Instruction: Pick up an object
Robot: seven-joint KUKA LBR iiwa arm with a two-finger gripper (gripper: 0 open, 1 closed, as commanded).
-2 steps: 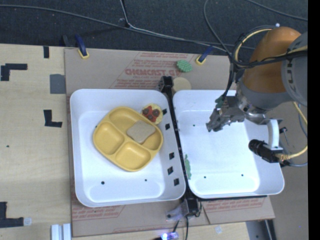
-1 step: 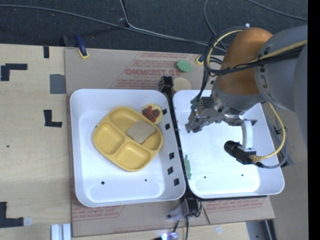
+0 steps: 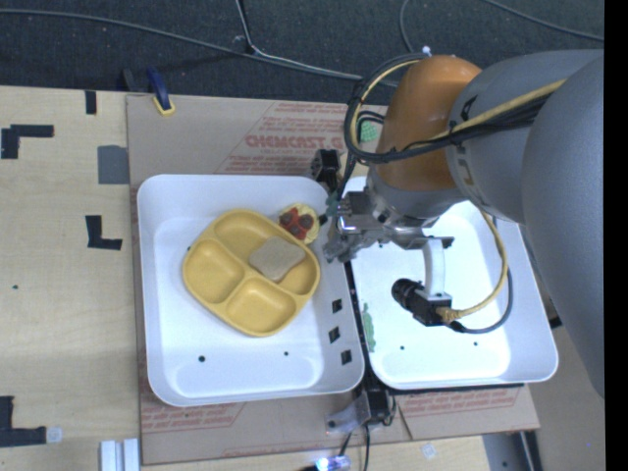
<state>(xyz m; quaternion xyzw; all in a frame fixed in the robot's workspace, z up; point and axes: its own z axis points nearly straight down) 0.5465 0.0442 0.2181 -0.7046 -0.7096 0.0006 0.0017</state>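
A yellow divided plate (image 3: 228, 271) lies in the left bin (image 3: 177, 361). A flat tan square piece (image 3: 276, 257) rests in the plate's upper right compartment. A small red and dark object (image 3: 297, 223) sits by the plate's upper right rim. My gripper (image 3: 336, 232) hangs over the divide between the two bins, just right of the red object and close to the plate's rim. The wrist hides what is under it. I see nothing held.
The right bin (image 3: 491, 361) lies under the arm, whose orange band (image 3: 427, 116) and grey body cover its top and right. A black connector with a yellow cable (image 3: 420, 300) hangs above that bin. A small green scrap (image 3: 368, 318) lies near its left wall.
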